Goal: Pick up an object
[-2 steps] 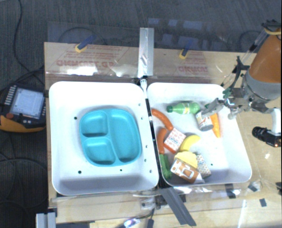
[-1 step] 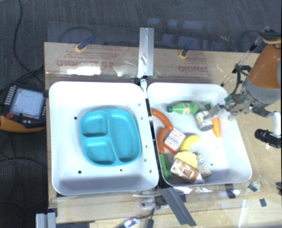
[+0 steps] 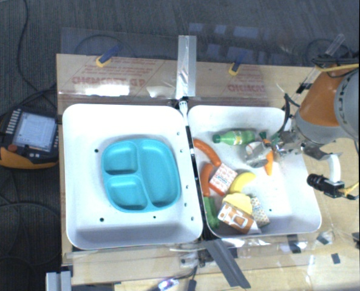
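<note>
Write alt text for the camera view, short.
A grey arm reaches from the right, its end effector low in the right bin among a green bottle and toy food. The left bin holds a blue divided tray.

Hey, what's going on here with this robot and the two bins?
A grey and orange robot arm reaches in from the right, its gripper low in the right bin beside a green bottle and a small orange piece. That bin also holds a pile of toy food. The left bin holds a blue divided tray. Whether anything is grasped can't be told.
</note>
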Motion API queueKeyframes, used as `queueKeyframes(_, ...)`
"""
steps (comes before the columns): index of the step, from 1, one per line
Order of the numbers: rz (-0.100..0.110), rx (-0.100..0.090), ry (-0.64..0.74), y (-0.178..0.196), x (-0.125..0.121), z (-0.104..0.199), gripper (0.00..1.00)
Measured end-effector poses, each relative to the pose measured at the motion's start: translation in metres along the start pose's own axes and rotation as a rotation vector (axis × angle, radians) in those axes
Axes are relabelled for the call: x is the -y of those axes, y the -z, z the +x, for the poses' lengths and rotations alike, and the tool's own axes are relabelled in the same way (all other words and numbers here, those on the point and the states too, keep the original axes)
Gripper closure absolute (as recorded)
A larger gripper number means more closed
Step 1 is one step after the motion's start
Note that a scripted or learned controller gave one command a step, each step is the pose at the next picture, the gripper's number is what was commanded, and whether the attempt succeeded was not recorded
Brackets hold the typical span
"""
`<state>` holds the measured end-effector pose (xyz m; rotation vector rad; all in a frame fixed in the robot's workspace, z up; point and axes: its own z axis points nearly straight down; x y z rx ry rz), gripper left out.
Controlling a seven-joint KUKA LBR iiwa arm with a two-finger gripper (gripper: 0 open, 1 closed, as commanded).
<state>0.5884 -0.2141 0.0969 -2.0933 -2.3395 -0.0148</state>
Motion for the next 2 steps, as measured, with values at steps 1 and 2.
queueKeyframes(1,-0.004,0.001,0.001,0.012,-0.002,0.0,1.0)
queueKeyframes(2,0.006,0.009,0.007,0.1,-0.041,0.03,1.0)
